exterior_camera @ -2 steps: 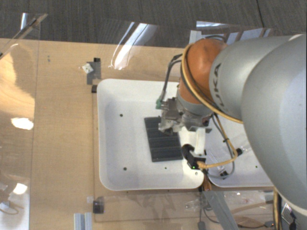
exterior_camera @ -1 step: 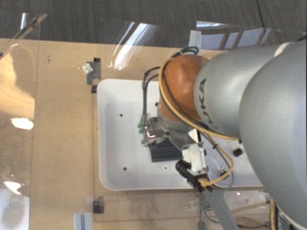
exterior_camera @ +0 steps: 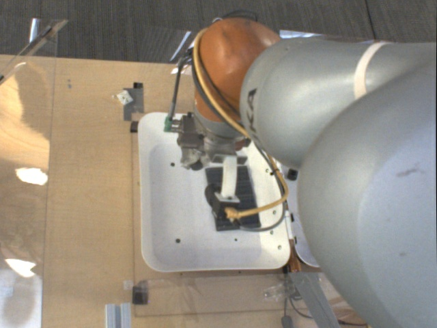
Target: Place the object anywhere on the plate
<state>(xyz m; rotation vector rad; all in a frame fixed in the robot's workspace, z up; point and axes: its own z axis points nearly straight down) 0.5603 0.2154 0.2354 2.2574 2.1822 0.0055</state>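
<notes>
Presently over the white bin [exterior_camera: 158, 248]

Gripper [exterior_camera: 192, 154] toward the bin's 12 o'clock rim, on grey arm [exterior_camera: 355, 149] entering from 3 o'clock. Gripper opening: not discernible here. Whereabouts of object and plate: undetermined, 3 o'clock side masked by arm.

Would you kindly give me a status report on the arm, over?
Gripper down over left bin. Grasp unconfirmed; object hidden from this angle. Arm covers most of right bin.
</notes>
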